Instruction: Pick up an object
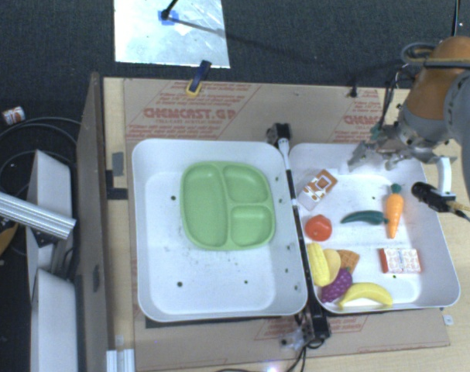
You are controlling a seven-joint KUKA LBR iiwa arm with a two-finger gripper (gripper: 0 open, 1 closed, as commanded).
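White right bin (pixel 448 281) crowded along its near edge, far corner open.

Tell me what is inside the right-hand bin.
The right bin holds toy food: carrot, tomato, green pepper, corn, grapes, banana and two small cartons. Anything beneath them is hidden.

One fixed camera looks down at a slant on the desk (pixel 219 103), taking in both bins from moderate height.
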